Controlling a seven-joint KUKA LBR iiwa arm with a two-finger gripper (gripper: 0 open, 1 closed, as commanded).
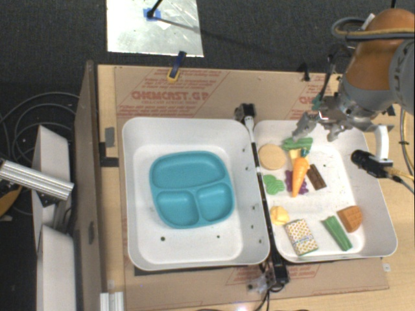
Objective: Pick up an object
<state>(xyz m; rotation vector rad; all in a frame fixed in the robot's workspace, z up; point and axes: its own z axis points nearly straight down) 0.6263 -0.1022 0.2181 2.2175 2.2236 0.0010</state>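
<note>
One arm [376, 57] hangs over the right bin's [382, 238] far edge.

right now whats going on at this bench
A grey and orange robot arm reaches in over the right bin, its gripper hovering above the toy food near the carrot and round cookie. Nothing is between the fingers yet. The left bin holds a blue divided tray.

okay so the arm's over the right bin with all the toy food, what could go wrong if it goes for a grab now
The gripper hangs near the bin's far edge, so closing there may catch nothing. Below it the carrot, cookie and brown bar crowd together; fingers coming down could knock neighbours or pinch two at once.
</note>
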